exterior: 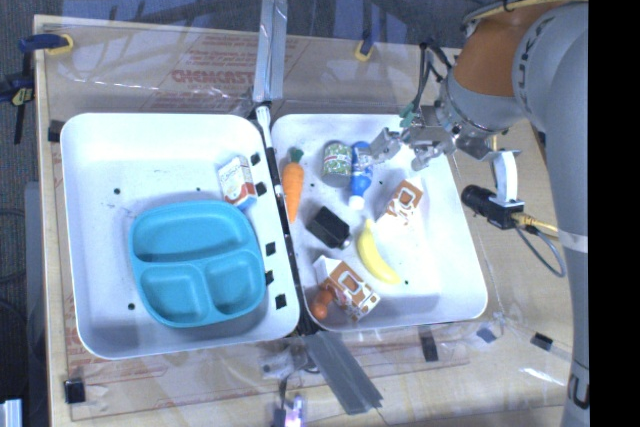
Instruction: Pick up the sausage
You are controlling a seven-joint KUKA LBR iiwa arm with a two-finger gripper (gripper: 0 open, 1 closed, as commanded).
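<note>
The sausage (320, 305) is a small reddish-brown piece in the front left corner of the right bin (455, 260), partly hidden behind a brown and white carton (350, 287). My gripper (405, 148) hangs over the back of the same bin, far from the sausage. Its fingers (385, 144) are spread and open, with nothing between them. It hovers just right of a blue bottle (360, 169) and above a second small carton (403, 202).
The right bin also holds a carrot (292, 185), a green can (336, 159), a black block (327, 226) and a banana (377, 255). The left bin (100, 155) holds a blue divided plate (196, 260) and a small carton (236, 181).
</note>
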